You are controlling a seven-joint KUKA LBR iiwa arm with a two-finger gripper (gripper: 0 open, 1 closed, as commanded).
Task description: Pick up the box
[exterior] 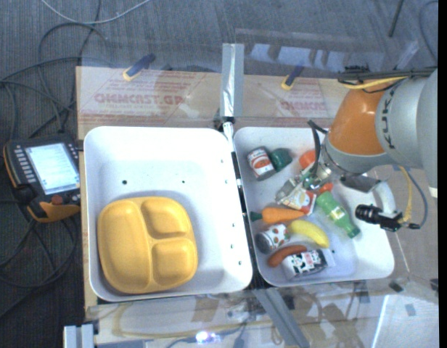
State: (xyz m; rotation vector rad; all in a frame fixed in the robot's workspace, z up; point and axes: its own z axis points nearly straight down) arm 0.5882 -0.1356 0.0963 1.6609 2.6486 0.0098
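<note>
box (307, 262) lies just below the banana (309, 231) — not yet grasped. gripper (308, 182) hovers above the banana, jaw state unclear — approach step; next, shift down over the box.

Robot lab: teach pendant (43, 169), floor cables (78, 9) (carpeted), bins (158, 140).

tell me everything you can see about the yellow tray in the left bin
The yellow tray is a rounded, plastic-looking dish with a dull mustard surface, split into three hollows: a long one down its left side and two smaller ones on its right. It lies flat, right way up, turned slightly askew, on the floor of the left bin, in the near part. Its left and near edges sit close against the bin's walls. Nothing rests in it or on it.
</note>
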